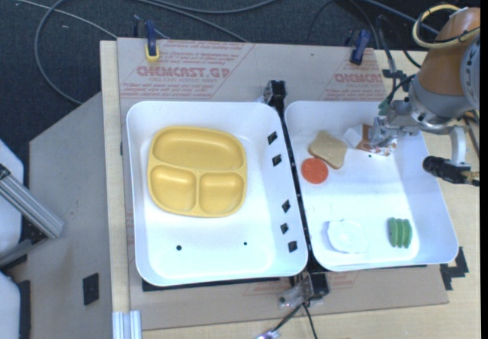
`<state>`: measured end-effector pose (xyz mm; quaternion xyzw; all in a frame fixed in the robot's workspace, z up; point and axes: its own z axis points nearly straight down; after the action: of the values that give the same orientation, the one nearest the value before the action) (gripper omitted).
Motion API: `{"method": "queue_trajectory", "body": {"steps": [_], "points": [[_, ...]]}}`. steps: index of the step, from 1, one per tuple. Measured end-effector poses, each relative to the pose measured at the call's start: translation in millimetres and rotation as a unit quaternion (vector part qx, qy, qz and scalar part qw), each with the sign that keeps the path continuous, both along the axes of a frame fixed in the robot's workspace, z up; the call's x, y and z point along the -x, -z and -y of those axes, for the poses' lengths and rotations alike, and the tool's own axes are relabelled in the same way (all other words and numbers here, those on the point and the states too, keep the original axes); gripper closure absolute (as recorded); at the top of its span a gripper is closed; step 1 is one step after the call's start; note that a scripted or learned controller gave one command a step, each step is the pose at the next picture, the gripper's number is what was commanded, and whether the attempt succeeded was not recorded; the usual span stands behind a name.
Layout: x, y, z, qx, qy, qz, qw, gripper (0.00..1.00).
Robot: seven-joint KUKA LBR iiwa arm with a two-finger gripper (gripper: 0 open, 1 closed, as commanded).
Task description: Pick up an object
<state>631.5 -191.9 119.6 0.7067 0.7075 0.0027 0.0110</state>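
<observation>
Near the far edge of the right shallow white bin (pixel 427 200), a small reddish-brown and white object (pixel 377 144) lies on the floor, and it seems to be the one chosen for picking, because the two-finger gripper (pixel 386 127) is just above it, perhaps touching. Whether the gripper is released or clenched, I cannot tell; the part is too small and dark. The grey arm with its orange band (pixel 448 55) leans in from the right side, which explains why it meets this object first. Beside the object rests a tan slice like toast (pixel 329 149), then a round orange-red disc (pixel 315 171). Nearer to the camera are a flat white round lid (pixel 347 235) and a green ridged piece like a pickle (pixel 399 231). The left shallow white bin (pixel 152 254) holds a yellow plastic plate with three compartments (pixel 198 171), all without food.
</observation>
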Motion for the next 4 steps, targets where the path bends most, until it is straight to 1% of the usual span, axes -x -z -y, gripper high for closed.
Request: {"method": "queue_trajectory", "body": {"steps": [1,2,3,4], "points": [[-3.8,-45.3,4.8,-0.005,0.0,-0.007,1.0,1.0],[-5.2,-99.9,5.1,-0.0048,0.0,-0.007,1.0,1.0],[-6.0,-101.5,4.9,-0.0052,0.0,-0.008,1.0,1.0],[14.0,-109.5,-35.6,-0.0069,-0.001,-0.011,0.9999,1.0]]}}
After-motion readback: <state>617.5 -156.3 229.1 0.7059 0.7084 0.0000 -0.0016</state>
